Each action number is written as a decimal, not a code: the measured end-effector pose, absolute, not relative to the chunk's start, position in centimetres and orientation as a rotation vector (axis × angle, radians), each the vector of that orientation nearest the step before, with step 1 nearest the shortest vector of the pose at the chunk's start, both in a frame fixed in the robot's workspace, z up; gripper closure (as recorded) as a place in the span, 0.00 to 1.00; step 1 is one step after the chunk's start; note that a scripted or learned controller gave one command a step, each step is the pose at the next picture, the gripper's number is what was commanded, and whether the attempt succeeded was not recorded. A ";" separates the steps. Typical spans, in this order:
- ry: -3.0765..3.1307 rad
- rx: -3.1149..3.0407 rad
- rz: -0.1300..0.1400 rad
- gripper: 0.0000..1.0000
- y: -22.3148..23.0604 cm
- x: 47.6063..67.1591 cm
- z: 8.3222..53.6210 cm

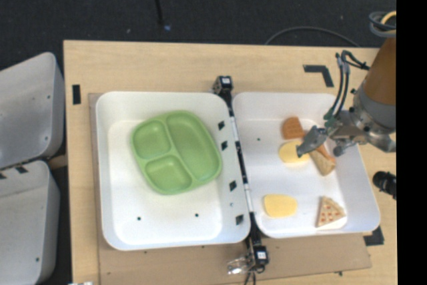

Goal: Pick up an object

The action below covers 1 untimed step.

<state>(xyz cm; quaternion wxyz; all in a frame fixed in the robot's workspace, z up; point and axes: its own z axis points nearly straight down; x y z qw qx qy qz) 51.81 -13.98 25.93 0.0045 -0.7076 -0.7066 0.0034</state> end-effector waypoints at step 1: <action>-2.225 -2.221 -0.001 0.00 -14.0 52.0 26.5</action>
